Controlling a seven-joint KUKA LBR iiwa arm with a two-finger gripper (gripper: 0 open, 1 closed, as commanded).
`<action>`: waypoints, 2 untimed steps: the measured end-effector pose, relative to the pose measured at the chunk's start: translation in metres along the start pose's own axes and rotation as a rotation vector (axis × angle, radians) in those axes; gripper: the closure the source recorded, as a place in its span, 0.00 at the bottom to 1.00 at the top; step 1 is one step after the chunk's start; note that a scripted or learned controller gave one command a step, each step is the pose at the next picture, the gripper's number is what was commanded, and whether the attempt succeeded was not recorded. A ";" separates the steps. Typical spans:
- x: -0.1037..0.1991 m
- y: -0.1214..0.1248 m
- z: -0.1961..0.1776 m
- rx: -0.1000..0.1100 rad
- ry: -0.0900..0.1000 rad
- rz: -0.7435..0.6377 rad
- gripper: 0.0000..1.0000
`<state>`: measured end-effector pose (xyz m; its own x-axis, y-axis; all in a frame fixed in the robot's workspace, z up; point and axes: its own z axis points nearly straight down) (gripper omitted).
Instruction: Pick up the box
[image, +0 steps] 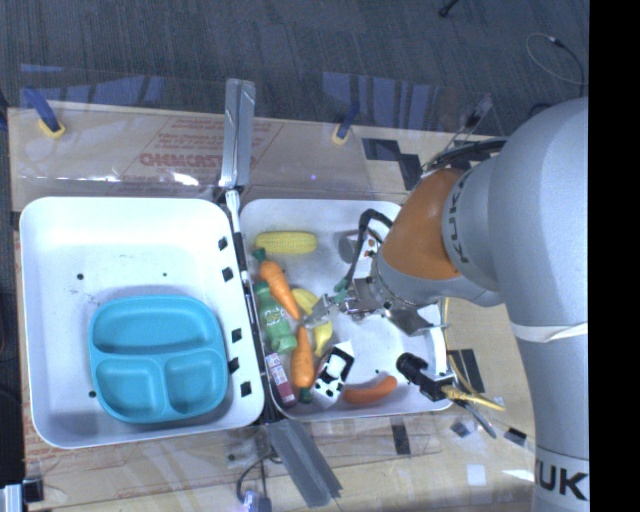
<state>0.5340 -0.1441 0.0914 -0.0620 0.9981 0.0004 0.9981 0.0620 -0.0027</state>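
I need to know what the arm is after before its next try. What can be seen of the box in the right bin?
The box is small, white with black patches, seemingly cardboard, and lies tilted near the near wall of the right bin. A hot dog lies by its right, an upright carrot by its left; whether they touch is unclear. The gripper is above it in the view, apart from it.

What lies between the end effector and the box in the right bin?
Nothing visible does. The end effector hovers over the right bin, and the black-and-white box lies just in front of it with bare bin floor between them. A banana and carrot crowd the box's left side; a sausage lies on its right.
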 end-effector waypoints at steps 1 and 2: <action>-0.043 -0.011 -0.048 0.000 0.000 0.314 0.00; -0.059 0.006 0.000 0.001 0.001 0.397 0.00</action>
<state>0.5436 -0.2022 0.0910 0.3286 0.9445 0.0001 0.9444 -0.3286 -0.0037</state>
